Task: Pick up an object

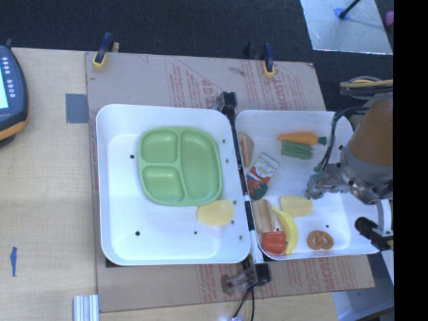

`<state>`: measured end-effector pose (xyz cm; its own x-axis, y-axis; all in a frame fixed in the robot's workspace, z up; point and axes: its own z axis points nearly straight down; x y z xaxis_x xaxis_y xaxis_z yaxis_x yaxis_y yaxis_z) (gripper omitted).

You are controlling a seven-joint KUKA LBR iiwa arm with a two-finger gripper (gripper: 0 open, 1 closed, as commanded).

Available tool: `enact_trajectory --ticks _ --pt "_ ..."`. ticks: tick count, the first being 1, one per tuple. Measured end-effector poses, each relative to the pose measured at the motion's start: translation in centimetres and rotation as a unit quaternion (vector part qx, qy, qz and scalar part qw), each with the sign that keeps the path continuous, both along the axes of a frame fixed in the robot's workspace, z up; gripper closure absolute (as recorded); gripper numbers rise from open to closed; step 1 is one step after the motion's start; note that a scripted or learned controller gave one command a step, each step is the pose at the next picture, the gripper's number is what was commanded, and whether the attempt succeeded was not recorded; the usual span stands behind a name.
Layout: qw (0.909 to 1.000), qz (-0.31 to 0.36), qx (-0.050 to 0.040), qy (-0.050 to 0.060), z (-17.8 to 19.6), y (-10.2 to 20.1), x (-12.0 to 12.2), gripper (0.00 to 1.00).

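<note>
Banana (289,227) lengthwise down right bin (338,122)

The arm (372,142) enters from the camera view's right, its orange band above the wrist facing the lens; below and left of that band the grey wrist ends in the claw (319,184), pointing downward.

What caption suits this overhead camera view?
Grey arm's gripper over right white bin of toy food; green divided plate in left bin.

The brown board (200,85) under the bins carries rows of faded red print, too blurred to read.
</note>
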<state>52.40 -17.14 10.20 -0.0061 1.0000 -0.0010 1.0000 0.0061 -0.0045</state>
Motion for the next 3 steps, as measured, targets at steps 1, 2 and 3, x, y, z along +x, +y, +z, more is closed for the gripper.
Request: enact_trajectory --ticks 1,2,3 --pt "1.0 0.0 -0.0001 -0.007 13.0 2.7 -0.3 1.0" --pt "1.0 -0.001 0.0006 -0.001 12.3 2.7 -0.5 0.0" --pt "1.0 0.0 0.0025 0.005 2.2 4.7 -3.1 0.0"
